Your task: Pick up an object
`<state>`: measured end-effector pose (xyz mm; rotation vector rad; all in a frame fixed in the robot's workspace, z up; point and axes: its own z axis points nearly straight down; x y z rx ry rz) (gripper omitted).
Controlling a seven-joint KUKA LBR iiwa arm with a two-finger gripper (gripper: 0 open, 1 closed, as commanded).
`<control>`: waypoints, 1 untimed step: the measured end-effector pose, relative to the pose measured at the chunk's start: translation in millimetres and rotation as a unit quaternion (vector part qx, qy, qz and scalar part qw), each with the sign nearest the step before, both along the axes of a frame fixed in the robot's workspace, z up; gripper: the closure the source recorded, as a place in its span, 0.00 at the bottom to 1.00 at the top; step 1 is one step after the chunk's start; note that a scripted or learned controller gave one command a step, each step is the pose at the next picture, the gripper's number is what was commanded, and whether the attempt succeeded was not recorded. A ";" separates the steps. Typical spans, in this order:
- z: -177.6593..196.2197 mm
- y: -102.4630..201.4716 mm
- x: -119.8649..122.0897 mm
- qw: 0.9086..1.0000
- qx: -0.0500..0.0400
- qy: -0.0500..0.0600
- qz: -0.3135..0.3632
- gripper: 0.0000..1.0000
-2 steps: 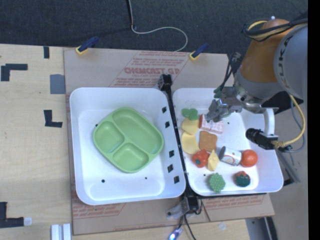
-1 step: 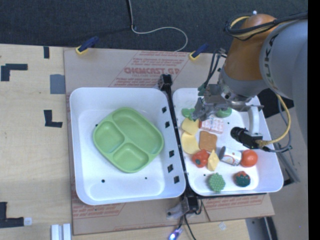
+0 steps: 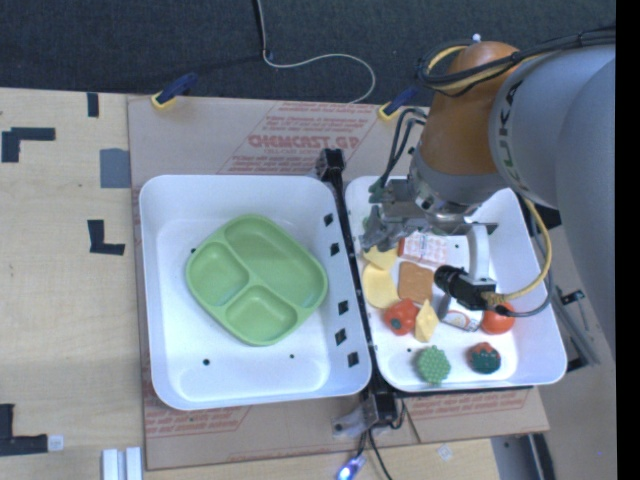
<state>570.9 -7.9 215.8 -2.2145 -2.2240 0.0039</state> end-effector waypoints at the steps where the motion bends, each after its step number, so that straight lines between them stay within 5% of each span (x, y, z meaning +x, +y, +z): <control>1: 13.1 -3.5 -2.2 1.000 0.000 -0.002 -0.002 1.00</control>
